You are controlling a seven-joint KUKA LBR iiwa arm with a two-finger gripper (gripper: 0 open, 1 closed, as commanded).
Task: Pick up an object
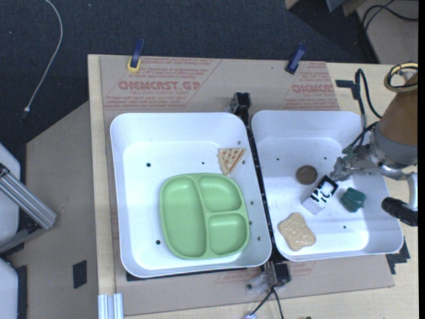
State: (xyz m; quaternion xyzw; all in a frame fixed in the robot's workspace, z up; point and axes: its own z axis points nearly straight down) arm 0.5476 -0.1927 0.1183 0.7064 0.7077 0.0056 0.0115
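The right bin point(332, 128) holds a brown round disc point(306, 174), a small white and black block point(321, 195), a teal lump point(352, 199) and a tan slice of toast point(296, 231). My gripper point(344, 166) reaches in from the right edge and hangs low over this bin. It is just up and right of the white and black block, and above the teal lump. Nothing shows held in it. The grey arm with its orange band point(402, 121) rises behind it.
The left bin point(133, 178) holds a green divided plate point(204, 214) and a waffle wedge point(230, 158) near its right wall. A black clamp point(240, 102) sits between the bins at the back. Cables run along the bench's right side.
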